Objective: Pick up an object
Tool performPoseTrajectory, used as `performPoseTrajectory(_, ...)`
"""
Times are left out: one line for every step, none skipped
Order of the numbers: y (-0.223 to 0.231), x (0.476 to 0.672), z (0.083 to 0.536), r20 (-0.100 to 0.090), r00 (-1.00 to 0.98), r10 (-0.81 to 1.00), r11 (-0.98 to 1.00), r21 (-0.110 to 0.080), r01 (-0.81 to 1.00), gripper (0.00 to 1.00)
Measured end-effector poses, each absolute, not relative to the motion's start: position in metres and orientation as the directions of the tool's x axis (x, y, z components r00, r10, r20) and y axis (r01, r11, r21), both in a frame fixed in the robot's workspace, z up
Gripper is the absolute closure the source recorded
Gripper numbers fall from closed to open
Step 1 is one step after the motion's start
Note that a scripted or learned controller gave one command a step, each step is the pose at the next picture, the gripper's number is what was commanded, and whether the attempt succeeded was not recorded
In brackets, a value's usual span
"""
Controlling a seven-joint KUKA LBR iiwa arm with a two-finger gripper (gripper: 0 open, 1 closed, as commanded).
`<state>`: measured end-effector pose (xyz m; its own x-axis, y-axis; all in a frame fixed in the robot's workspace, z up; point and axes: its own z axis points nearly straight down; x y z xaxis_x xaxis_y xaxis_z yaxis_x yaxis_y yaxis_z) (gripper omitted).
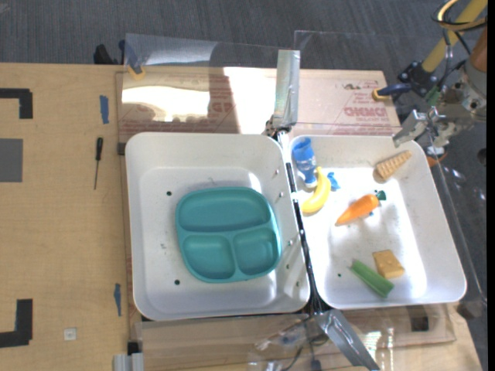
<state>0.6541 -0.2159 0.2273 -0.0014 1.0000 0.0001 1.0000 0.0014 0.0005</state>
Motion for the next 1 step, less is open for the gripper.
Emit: performPoseTrajectory(-0.2157, 0.5596, 0.1186, 0.012, 0.059, 0.998, -0.059, -0.011, 0.998, 0.00)
